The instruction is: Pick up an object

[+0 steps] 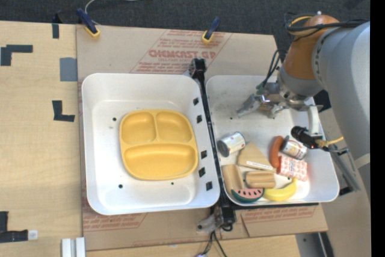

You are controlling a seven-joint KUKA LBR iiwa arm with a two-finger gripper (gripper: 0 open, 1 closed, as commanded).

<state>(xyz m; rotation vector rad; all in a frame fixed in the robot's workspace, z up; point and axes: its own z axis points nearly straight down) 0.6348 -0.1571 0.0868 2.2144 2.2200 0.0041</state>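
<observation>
My gripper [256, 108] hangs over the bare upper part of the right bin [228, 88], its fingers spread open with nothing between them. Toys are piled in the lower half of that bin: a silver can [231, 143] on its side, a tan wedge [255, 157], a red sausage-like piece [275, 152], a small tin [293, 147], a red-and-white box [293, 169], a banana [281, 191], a watermelon slice [248, 194] and a bread roll [260, 179]. The silver can lies nearest, a little below and left of the gripper.
The left bin [96, 129] holds a yellow divided plate [159, 144]. A black divider [203, 123] runs between the bins. The arm's grey body and orange band [304, 54] cover the right bin's upper right corner. Yellow-blue clamps [89, 22] hold the cardboard.
</observation>
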